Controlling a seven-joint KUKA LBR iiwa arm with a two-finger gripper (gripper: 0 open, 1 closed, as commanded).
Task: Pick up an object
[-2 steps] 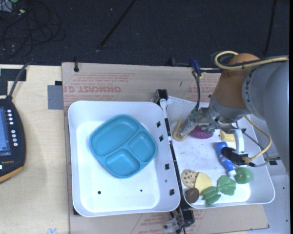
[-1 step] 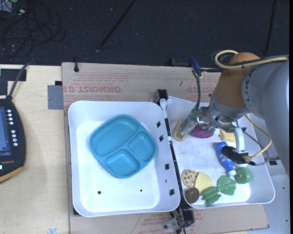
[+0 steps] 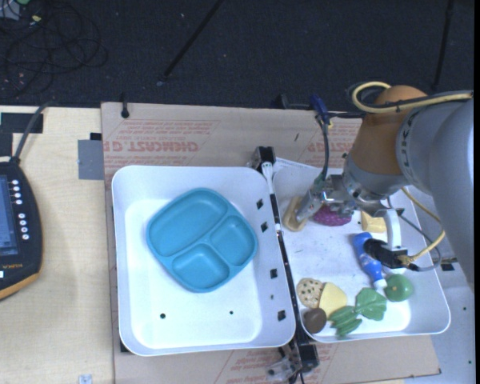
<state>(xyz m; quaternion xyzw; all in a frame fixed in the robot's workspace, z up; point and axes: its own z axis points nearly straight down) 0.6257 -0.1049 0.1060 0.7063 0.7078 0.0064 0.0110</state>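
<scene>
Arm's down in the right bin, poking around the toy pile.

Left bin [image 3: 136, 310] just has the blue divided plate [image 3: 200, 238] sitting in it. In the right bin [image 3: 432, 314], the gripper [image 3: 324, 202] sits right over a purple thing [image 3: 334, 215] by the back wall; can't tell if the fingers are open or clamped. Cookie [image 3: 308, 291], yellow piece [image 3: 332, 298] and green toys [image 3: 370, 303] huddle at the front edge.
</scene>
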